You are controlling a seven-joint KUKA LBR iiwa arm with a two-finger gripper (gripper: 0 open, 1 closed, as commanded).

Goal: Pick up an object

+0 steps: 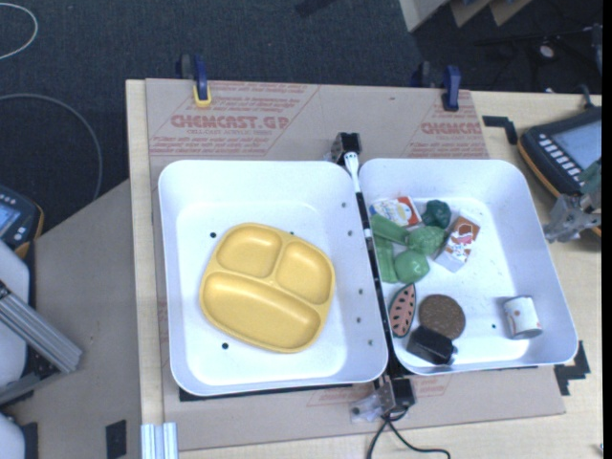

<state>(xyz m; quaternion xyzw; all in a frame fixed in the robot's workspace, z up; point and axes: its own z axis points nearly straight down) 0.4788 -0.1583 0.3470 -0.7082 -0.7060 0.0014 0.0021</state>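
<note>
The right bin (535, 208) holds a cluster of green toys (402, 247) beside red-and-white packets (463, 240). Toward the front lie a watermelon slice (403, 311), a brown round disc (441, 315) and a black block (431, 345). A small white cylinder (520, 316) lies alone at the front right. A yellow divided plate (267, 286) rests in the left bin (182, 218). My gripper (574, 216) appears as a grey blurred shape at the right edge, just outside the right bin's rim and apart from every object.
A tablet-like pendant (566, 151) lies on the bench at the far right. Blue clamps (200, 75) hold the cardboard sheet at the back. A cable and connector (387, 400) sit in front, between the bins.
</note>
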